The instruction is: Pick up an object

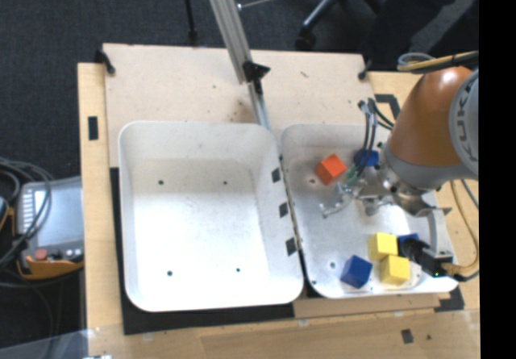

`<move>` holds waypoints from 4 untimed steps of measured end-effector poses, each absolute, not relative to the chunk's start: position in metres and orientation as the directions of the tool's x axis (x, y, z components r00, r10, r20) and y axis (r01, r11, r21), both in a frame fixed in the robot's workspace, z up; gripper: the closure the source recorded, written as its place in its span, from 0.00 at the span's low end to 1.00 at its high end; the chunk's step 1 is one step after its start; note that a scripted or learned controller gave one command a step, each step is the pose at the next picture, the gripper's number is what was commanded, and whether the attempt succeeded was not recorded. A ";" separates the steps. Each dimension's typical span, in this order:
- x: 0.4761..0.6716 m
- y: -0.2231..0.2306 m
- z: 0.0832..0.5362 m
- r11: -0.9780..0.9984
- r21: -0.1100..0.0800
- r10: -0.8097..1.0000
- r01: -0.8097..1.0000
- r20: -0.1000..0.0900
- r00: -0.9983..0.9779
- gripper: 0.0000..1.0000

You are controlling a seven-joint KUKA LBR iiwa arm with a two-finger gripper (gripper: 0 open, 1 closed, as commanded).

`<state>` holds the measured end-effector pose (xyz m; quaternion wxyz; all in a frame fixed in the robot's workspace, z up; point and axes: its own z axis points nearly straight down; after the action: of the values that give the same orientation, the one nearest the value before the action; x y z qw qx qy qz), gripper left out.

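My gripper (342,198) hangs low over the middle of the right bin (316,267), under the grey and orange arm that comes in from the right. An orange cube (330,169) lies just up and left of it, close by but apart. Near the bin's front edge sit a blue cube (355,271) and two yellow cubes (384,246) (395,269). A dark blue block (408,242) shows beside the yellow ones, partly hidden by the arm. I see nothing held in the gripper.
The left bin (201,216) stands beside the right one, with a shared wall between them. A slanted aluminium post (230,18) rises from the bench behind the bins. Cables run along the arm's wrist.
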<state>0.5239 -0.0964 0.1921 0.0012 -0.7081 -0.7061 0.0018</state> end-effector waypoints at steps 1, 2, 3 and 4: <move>0.529 -0.098 0.131 -0.002 -0.006 1.000 1.000 -0.001 0.002 0.00; 0.530 -0.099 0.097 -0.003 0.003 1.000 1.000 -0.002 0.003 0.00; 0.532 -0.100 0.109 -0.010 0.008 1.000 1.000 -0.001 0.010 1.00; 0.530 -0.102 0.153 -0.005 0.006 1.000 1.000 -0.001 0.005 1.00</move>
<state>0.5304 -0.1016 0.1526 -0.0024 -0.7089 -0.7053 -0.0016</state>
